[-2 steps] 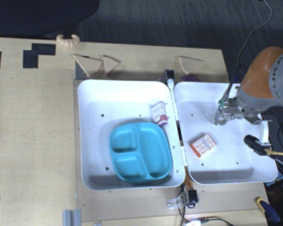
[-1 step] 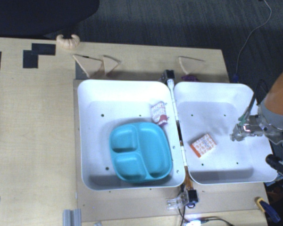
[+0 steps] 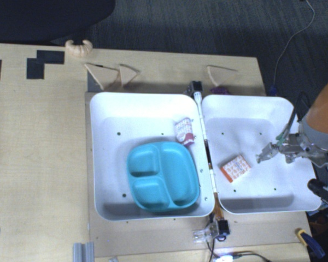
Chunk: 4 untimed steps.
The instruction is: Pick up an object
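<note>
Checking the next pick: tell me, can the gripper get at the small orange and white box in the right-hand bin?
Probably yes: the small orange and white box lies alone on the bin floor, the gripper just right of it, nothing between.

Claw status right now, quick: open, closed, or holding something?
Claw: cannot be told whether open or closed. It is over the right bin, apart from the orange box, with nothing visible in it.

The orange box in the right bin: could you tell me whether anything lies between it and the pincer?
Nothing visible does. The orange box lies alone on the right bin's floor, and the pincer is just to its right with bare white floor between them.
</note>
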Each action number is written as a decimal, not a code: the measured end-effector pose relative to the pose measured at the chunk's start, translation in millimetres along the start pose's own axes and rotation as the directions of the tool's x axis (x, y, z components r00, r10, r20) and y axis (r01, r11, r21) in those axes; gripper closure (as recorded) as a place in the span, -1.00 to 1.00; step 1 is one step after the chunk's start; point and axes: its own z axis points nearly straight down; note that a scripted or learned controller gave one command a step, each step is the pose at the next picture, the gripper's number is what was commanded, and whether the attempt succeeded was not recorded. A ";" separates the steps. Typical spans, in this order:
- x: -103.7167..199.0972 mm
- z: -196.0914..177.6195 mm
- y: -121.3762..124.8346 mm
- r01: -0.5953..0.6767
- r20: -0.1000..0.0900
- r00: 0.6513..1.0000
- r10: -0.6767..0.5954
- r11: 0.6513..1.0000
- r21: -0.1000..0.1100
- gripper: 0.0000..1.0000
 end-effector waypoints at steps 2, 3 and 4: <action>47.1 -13.8 72.2 0.003 0.000 1.000 -0.003 1.000 -0.004 -1.00; 32.1 41.7 33.8 0.001 0.001 1.000 -0.001 1.000 -0.004 -1.00; 45.3 16.5 -21.4 0.000 0.000 1.000 0.000 1.000 0.000 -1.00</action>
